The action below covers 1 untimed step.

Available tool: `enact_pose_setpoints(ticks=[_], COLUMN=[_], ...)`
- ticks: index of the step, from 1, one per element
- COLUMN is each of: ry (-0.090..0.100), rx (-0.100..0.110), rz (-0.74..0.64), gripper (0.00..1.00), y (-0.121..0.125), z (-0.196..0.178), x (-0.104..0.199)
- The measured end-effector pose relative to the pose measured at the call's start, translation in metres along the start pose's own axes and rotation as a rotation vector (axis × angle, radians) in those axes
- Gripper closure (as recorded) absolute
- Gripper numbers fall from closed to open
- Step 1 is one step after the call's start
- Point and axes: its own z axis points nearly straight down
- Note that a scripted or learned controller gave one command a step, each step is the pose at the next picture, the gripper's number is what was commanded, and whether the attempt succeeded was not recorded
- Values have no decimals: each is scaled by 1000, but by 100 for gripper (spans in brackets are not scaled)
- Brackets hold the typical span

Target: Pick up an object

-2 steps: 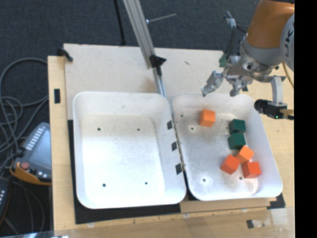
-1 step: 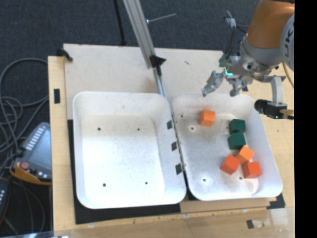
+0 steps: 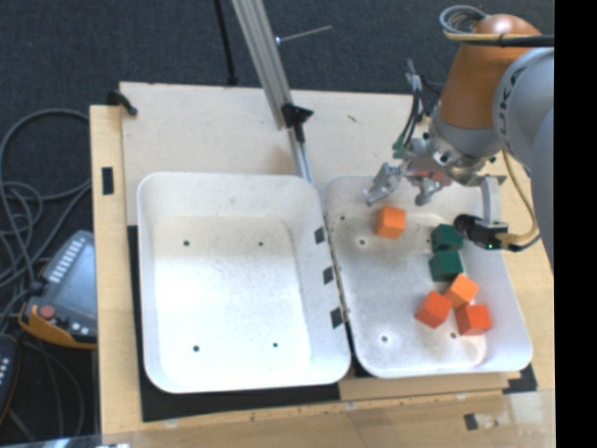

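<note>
camera: fixed overhead | slanted down | covers both bins (image 3: 233,278) | mid-range

Dark grey carpet floor (image 3: 112,26), pale wooden bench (image 3: 205,124), black cables (image 3: 23,157) at left

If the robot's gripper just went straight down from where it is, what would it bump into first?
Probably the orange cube. The gripper hangs open just above it, in the right bin. One slanted view makes depth unsure, so it could land on the bin floor beside it.
</note>
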Motion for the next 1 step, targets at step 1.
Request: enact_pose_setpoints(ticks=[1], ry=[0], rx=[-2], rz=[0], gripper=[0], y=[25], z=[108], x=[-27])
